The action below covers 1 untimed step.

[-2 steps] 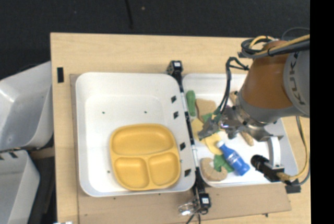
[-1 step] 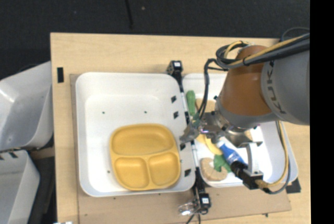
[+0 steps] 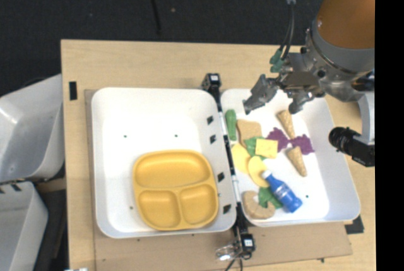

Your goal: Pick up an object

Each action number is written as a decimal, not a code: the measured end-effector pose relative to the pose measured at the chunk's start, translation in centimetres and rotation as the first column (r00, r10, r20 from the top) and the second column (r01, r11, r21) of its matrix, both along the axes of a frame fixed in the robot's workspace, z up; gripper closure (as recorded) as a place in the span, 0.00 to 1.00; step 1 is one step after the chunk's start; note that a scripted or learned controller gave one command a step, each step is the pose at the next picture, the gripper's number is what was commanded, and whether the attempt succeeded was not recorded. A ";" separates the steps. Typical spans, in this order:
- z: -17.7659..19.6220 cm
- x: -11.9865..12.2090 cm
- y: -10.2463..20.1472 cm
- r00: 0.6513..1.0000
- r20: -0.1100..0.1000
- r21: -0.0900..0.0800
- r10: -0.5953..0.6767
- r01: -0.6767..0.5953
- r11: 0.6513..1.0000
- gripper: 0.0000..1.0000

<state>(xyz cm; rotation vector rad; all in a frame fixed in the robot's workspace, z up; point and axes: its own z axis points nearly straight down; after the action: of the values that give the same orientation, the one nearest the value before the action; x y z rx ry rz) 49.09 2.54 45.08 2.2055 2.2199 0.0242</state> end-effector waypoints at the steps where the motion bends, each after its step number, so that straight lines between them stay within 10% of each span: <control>1: 0.1 0.0 -0.2 1.000 -0.017 -0.005 0.006 -0.006 1.000 1.00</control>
<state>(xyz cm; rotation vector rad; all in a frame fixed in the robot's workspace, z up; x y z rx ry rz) 49.09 2.32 45.17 2.2053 2.2321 -0.0004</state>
